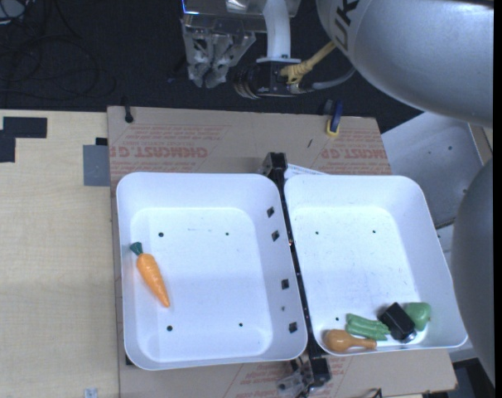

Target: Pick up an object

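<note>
White bins hold everything I could pick: a carrot (152, 279) lies in the left bin (193, 191), four small toys (382, 328) in the right bin's (350, 191) near corner. Nothing is lifted yet. My gripper (214, 60) hangs high behind the bins; I cannot tell its state.

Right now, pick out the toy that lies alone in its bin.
The orange carrot, by the left wall of the left bin. The other items, the green pieces, black block and orange-tan piece, crowd the right bin's near corner.
</note>
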`<action>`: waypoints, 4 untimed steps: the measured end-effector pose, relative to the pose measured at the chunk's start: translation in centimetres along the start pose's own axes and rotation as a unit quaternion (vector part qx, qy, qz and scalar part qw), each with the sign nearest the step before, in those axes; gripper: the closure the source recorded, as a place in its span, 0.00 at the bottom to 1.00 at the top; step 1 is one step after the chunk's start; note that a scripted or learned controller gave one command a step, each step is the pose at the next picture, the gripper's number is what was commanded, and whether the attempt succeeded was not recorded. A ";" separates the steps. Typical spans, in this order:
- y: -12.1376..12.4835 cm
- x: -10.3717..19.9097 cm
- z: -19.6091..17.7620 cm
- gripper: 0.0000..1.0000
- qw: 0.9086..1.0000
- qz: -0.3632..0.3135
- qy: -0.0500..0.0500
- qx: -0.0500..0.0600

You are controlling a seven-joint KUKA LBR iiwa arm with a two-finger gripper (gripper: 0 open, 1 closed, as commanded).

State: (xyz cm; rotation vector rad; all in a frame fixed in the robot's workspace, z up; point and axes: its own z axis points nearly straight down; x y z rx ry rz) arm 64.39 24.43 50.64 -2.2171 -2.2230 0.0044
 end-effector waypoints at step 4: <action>-0.1 0.2 -3.0 1.00 1.000 -0.001 0.000 0.001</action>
